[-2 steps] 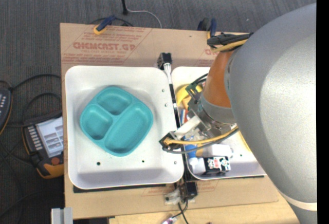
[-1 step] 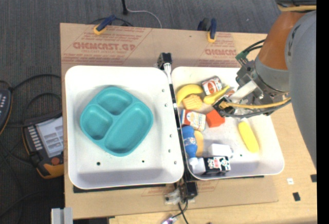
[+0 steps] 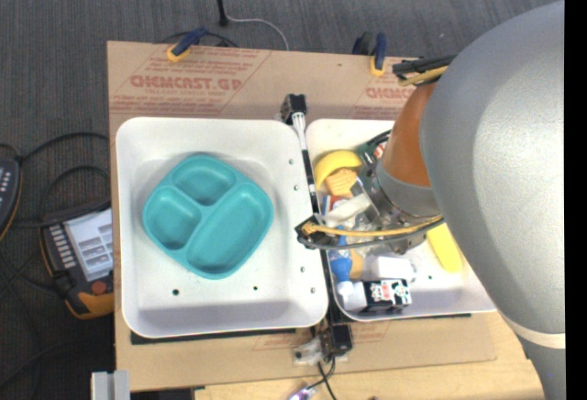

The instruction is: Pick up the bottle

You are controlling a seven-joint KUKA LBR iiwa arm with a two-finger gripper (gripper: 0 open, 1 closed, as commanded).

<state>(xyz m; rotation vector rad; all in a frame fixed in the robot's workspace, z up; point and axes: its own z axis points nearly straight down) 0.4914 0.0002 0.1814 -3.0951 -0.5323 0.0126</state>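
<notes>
**Arm down in the crowded right bin, bottle mostly masked**

We take the bottle to be the pale plastic container with a blue end, lying low along the left wall of the right-hand shallow white bin; most of it sits under the arm, so we cannot be sure of its shape or how it lies. Just beside it, toward the front wall, is a small black-and-white box with red marks. Behind it we note a rounded yellow toy-like item, and a flat yellow piece shows to the right of the wrist.

The two-finger gripper is buried in this clutter beneath the grey arm with its orange band; we cannot tell how its grasp stands, nor whether anything is in it.

The left-hand white bin carries a teal divided plastic plate, well apart from the work.

Risks as we judge them: objects lie touching, so a closing grasp may catch a neighbour instead, or pinch the bottle off-centre and let it slip. The bin wall close by could block one side of the grasp.
</notes>
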